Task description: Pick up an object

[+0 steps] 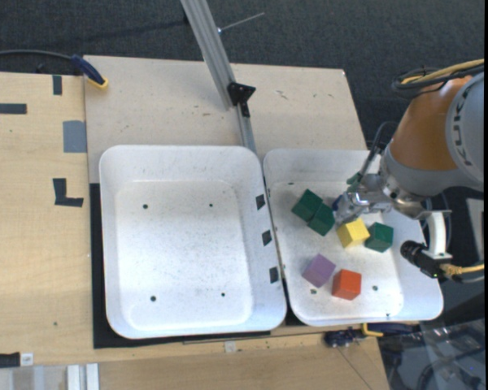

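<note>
The right bin (309, 169) holds several small blocks. A dark green block (313, 210) lies near its middle, with a yellow cube (352, 233) and a smaller green cube (380, 237) to its right. Nearer the front are a purple block (318, 270) and an orange cube (346, 283). My gripper (347, 208) hangs low over the bin between the dark green block and the yellow cube. Nothing shows between its fingers.
The left bin (179, 242) stands beside the right one, their rims touching at the centre. A slanted metal rail (211, 43) crosses the bench behind the bins. The arm's orange band (427, 132) looms over the right bin's far right side.
</note>
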